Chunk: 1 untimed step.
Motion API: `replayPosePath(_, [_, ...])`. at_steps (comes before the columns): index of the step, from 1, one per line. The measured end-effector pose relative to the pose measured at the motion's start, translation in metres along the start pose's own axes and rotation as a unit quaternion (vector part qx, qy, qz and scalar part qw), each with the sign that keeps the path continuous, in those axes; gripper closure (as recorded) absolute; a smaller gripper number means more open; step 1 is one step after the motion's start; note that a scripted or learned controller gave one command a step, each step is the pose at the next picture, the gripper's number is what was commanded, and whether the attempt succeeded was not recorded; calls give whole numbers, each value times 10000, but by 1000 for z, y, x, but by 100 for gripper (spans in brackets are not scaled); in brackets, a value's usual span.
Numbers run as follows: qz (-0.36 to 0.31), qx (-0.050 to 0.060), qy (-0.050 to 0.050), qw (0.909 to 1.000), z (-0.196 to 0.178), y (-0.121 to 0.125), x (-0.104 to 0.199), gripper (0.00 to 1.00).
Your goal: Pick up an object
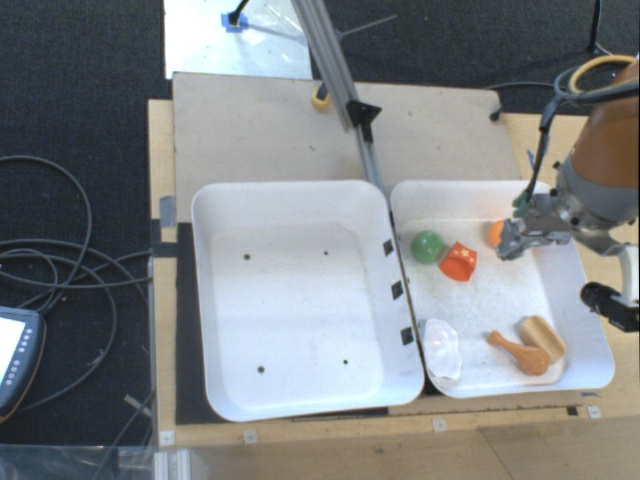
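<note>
Objects for picking all lie in the right bin. A green ball sits close to the bin's left wall, and a red-orange cup-like piece lies tilted just beside it on the right. A small orange ball rests farther right, near the back wall, just at the gripper. In the front part lie a clear crumpled plastic piece against the left wall, an orange club-shaped toy, and a tan block touching that toy, close to the front right corner.

At the bin's right side, the gripper hangs low over the floor, just right of the orange ball. Whether it is parted or closed I cannot tell; nothing can be made out between its tips.

Open floor lies in the middle of the right bin, between the red-orange piece and the front group. The left bin has a wide bare floor. Both bins meet along a shared edge with dark clips.
</note>
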<state>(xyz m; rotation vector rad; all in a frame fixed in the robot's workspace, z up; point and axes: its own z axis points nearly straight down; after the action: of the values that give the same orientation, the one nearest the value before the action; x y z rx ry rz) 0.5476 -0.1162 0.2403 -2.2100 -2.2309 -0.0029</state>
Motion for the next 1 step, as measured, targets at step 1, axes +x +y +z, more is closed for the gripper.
replayPosePath(1, [-14, -7, 4, 10000, -4, 0, 63, 100])
